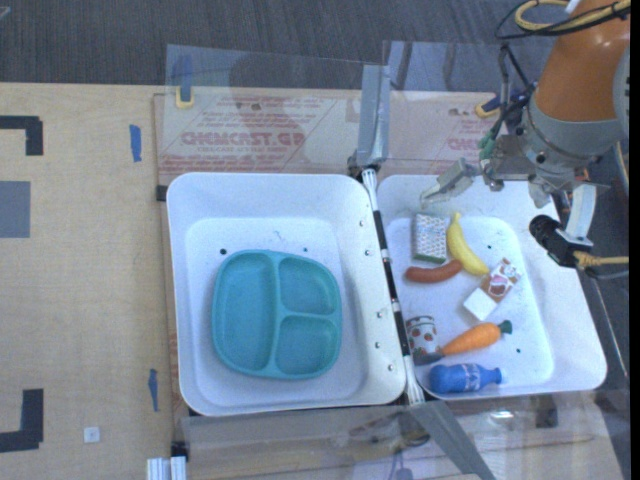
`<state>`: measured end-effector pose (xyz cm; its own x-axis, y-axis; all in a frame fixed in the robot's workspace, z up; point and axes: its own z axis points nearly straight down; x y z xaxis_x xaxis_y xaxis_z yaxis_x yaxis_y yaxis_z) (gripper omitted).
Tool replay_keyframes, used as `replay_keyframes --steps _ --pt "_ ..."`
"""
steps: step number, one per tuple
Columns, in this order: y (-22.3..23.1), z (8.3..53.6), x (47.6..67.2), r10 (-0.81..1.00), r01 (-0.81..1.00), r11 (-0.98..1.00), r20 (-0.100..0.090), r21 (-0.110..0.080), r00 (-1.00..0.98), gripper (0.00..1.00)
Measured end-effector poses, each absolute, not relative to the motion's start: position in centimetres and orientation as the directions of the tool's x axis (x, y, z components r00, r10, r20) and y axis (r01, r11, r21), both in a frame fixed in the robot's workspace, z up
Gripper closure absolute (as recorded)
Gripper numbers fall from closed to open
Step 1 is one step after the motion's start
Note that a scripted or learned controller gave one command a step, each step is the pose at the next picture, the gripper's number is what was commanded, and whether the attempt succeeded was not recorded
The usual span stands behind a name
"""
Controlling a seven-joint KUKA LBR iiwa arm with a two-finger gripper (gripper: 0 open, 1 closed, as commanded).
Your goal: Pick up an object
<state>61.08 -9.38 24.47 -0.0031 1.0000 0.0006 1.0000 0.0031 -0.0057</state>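
The right bin point(575, 353) holds several small objects. A green-and-white checkered pack point(431, 236) lies beside a yellow banana point(466, 245), with a red sausage point(434, 272) just below them. Further right are a small red-and-white carton point(502, 279) and a white block point(479, 305). Near the front lie an orange carrot point(474, 339), a small can point(422, 335) and a blue bottle point(464, 377). My gripper point(457, 181) hangs over the back of this bin, above the pack and the banana, with nothing visibly in it.
A teal divided plate point(277, 314) lies in the left bin point(260, 203). A ridge point(385, 268) separates the two bins. The arm's orange band point(585, 38) and cables stand at the upper right. A clear panel point(270, 118) rises behind the bins.
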Motion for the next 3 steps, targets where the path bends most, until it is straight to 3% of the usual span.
replay_keyframes --steps 1,2,3 --pt "-10.2 8.3 57.8 0.990 0.990 0.140 -0.003 -0.003 -0.140 0.00" --pt "-10.3 9.1 57.9 0.991 0.991 0.135 -0.001 -0.002 -0.135 1.00" --pt "-7.0 27.0 58.5 0.999 0.999 0.034 -0.001 -0.002 -0.034 1.00"
